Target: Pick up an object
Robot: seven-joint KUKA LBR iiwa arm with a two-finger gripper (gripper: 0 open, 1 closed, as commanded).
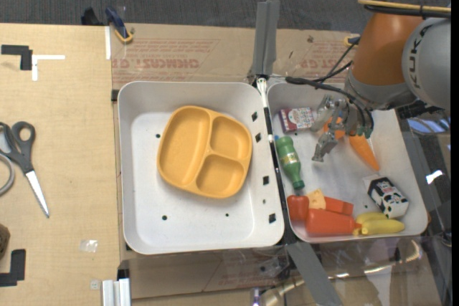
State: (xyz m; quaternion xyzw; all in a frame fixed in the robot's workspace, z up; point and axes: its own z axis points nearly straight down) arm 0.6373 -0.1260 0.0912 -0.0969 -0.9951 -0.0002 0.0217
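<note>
Hanging low inside the right bin point(409, 154), the gripper point(331, 134), with fingers point(320, 148) parted a little and nothing between them. Lying just to its right, almost touching, an orange carrot point(363, 150). Sitting just to its left, a small pink-and-white packet point(297, 118). Lying lower left, a green bottle point(290, 162) pointing down toward a chunky red and orange block toy point(323, 215). Resting farther below and to the right, a black-and-white cow toy point(388, 197) and a yellow banana point(380, 226). Sitting well off to the left in the other bin point(136, 175), a yellow divided plate point(204, 151). Lying far left on the bench, scissors point(27, 161).
</note>
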